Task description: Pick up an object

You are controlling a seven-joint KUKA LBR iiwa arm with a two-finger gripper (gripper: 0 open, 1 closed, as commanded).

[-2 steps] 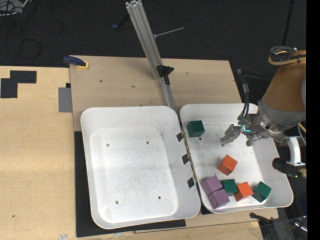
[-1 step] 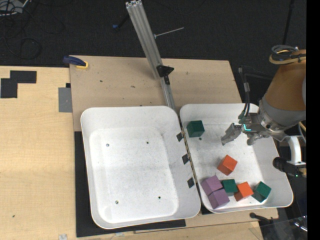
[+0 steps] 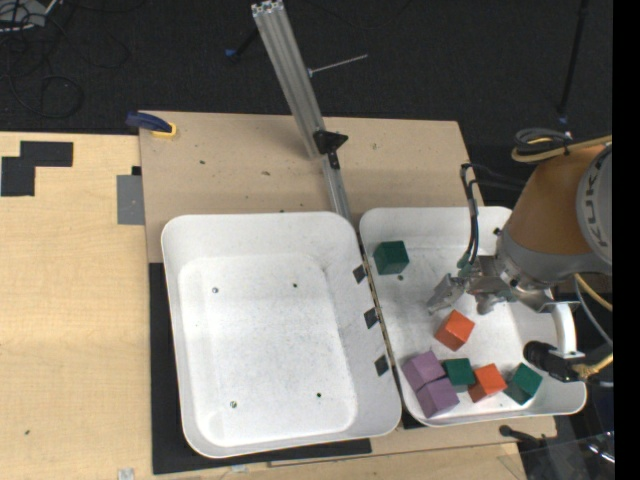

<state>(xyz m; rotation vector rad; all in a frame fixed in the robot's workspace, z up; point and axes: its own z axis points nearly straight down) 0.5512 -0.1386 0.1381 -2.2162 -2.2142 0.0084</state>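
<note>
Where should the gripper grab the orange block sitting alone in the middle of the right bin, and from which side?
Probably from straight above, closing on two opposite flat faces of the orange block. It sits apart from the cluster near the right bin's front edge, turned diagonally, so the gripper would likely need rotating to match.

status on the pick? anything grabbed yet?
Done: the arm has reached into the right bin, and the gripper hangs just above the orange block. In hand: nothing visible between its open fingers. Left: close on a block and lift. Purple blocks and the other blocks lie on the bin floor.
</note>
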